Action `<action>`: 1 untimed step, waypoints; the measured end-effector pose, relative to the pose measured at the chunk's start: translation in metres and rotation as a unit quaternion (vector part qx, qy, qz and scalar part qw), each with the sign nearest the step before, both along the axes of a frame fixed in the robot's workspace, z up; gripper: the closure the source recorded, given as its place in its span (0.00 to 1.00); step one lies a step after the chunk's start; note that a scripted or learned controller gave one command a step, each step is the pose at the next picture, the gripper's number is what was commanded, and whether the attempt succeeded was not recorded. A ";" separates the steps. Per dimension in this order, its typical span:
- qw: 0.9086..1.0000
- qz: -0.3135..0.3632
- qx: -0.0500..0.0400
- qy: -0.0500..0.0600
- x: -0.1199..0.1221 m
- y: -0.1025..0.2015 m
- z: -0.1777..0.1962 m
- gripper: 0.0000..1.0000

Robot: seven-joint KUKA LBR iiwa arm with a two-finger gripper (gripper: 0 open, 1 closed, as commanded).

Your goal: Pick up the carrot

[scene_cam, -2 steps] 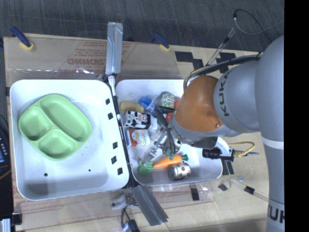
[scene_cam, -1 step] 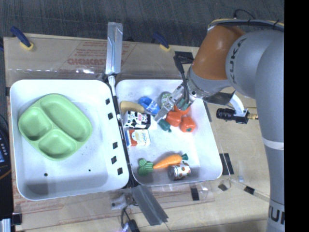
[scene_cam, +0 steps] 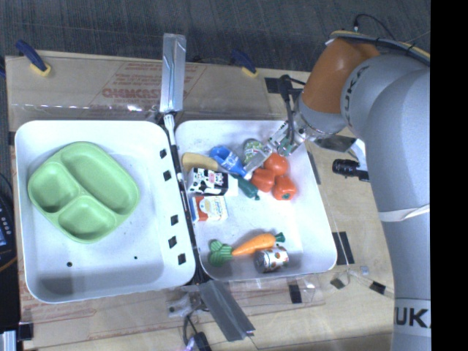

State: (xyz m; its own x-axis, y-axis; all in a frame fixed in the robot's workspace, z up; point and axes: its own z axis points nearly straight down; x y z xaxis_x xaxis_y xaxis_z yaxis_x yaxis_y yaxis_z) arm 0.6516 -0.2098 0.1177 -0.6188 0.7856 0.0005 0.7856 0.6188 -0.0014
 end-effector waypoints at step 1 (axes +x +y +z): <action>1.000 0.006 0.000 -0.001 -0.004 0.002 -0.024 0.00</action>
State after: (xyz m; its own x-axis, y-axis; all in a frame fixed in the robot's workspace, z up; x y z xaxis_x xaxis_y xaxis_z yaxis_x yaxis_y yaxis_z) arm 0.6474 -0.2077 0.0940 -0.6284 0.7779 -0.0002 0.7779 0.6284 -0.0006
